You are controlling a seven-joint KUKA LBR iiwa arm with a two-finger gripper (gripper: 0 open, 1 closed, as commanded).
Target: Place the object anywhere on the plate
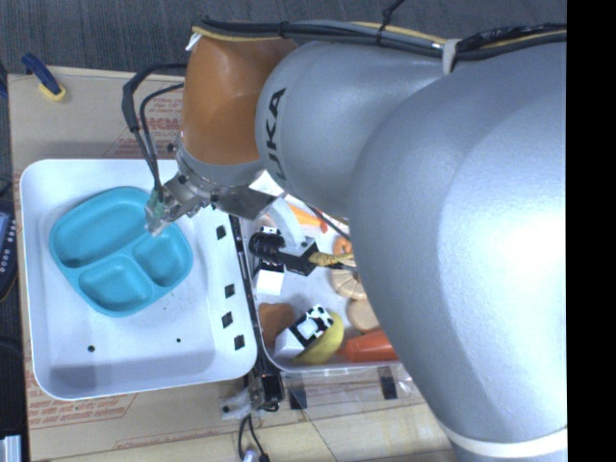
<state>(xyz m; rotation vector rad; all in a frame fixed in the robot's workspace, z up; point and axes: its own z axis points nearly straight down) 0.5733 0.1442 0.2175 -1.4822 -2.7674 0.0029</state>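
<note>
A blue plate [115,248] with three compartments lies in the left white bin [125,364], toward its back left. My gripper [159,210] hangs over the plate's right rim, where the back compartment meets the right one. Its tip looks small and pale against the blue. I see nothing clearly held at the tip. The grey arm with its orange band reaches in from the right and covers much of the right bin.
In the right bin [289,364], part hidden by the arm, lie a yellow fruit-like piece [327,343], a red-orange piece [371,346], a brown piece [274,318] and tan round pieces [348,282]. A blue clamp [43,75] rests on the bench at back left.
</note>
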